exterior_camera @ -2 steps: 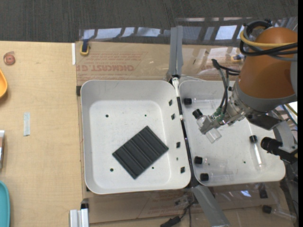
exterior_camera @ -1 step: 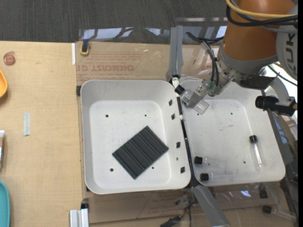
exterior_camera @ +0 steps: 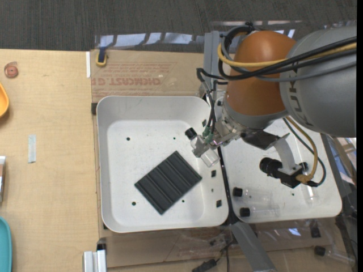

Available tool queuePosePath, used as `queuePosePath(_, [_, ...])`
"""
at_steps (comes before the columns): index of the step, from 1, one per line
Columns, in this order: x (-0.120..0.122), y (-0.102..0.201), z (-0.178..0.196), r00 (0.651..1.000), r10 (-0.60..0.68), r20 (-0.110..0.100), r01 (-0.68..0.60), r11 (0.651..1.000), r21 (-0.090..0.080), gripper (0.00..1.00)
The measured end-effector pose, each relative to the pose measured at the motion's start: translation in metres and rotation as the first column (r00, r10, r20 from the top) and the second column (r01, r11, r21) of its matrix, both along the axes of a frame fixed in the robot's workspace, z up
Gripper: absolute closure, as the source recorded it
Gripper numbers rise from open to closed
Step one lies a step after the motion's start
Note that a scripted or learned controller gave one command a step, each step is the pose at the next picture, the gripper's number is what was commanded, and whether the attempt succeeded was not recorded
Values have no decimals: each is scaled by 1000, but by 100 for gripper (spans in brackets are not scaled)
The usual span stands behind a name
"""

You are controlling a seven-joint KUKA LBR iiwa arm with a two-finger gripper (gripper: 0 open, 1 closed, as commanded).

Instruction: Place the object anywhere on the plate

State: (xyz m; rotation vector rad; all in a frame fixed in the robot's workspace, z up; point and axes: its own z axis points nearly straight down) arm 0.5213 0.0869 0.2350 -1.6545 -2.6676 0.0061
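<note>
Gripper (exterior_camera: 205,152): hung at left bin's (exterior_camera: 108,152) right wall; finger state unreadable, nothing visibly held.
Plate (exterior_camera: 168,182): dark ribbed slab, tilted, left bin's near half.
Object: couldn't identify; a clear item in right bin (exterior_camera: 317,205) is a guess.
Advice: confirm grasp, then lower over slab centre.
Hidden: fingertips blurred; arm (exterior_camera: 266,78) covered right bin's far side.

You get bright, even overhead light, with glare on the orange band (exterior_camera: 258,72) and white bins (exterior_camera: 113,152), soft shadows beneath the arm (exterior_camera: 329,84), and slight overall softness.
</note>
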Motion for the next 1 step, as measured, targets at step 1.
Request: queuePosePath(1, [37,81,17,997,81,2,-81,997,0,100])
